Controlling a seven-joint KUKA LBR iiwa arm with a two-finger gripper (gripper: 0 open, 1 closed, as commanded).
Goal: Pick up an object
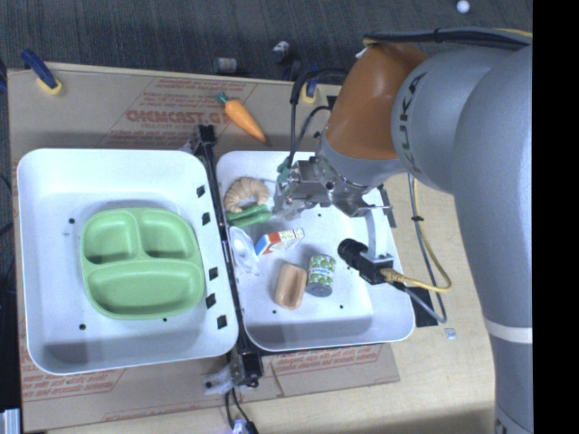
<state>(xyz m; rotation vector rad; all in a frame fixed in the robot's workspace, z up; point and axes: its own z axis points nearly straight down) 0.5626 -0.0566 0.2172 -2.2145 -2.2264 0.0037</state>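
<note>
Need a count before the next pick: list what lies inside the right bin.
In the right bin: croissant, green piece, tube, clear wrapper, tan block, can. The arm covers the bin's upper right.

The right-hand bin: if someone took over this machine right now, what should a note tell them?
Gripper: low over the right bin, near its upper left; whether it grips anything is unclear.
In that bin: a croissant, a green piece, a small tube, a tan block, a green can.
Left bin: a green divided plate.
A carrot lies outside.
Done: nothing visibly lifted.
Left: pick up one object.
</note>
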